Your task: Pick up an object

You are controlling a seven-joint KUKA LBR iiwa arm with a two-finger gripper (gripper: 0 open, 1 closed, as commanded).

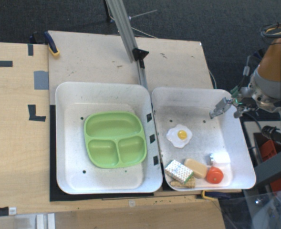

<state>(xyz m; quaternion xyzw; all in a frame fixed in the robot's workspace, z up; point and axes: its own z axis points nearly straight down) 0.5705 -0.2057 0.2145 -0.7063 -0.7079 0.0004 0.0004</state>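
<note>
White plastic bins sit side by side: the left bin holds only a green divided plate, the right bin a fried egg, with a wrapped packet, tan block and red tomato crowded against its near wall. Risk: that crowding could foul a descent or nudge neighbours, while the flat egg offers little purchase. The gripper hangs over the right bin's far corner holding nothing visible; its opening I cannot tell.

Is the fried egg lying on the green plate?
No, the fried egg lies in the right bin, while the green plate sits in the left bin.
</note>
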